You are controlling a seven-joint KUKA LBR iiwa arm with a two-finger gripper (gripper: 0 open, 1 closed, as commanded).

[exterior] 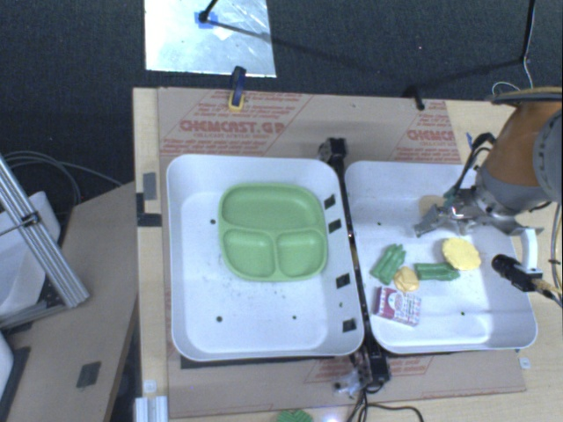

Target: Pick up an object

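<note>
- We see the grey two-finger gripper (437, 220) low in the right white bin (506, 328), arm reaching in from the right.
- We can't tell its finger state; the tip is too small and blurred.
- Nearest item we'd pick: the yellow lumpy plastic piece (461, 254), just beside the tip, toward the bin's near edge.
- Dark green stick (436, 272) lies beyond it, long axis running left-right.

Smooth matt green plastic tray (271, 232) in glossy white plastic bin (193, 262); brown cardboard underlay (290, 120)
</note>
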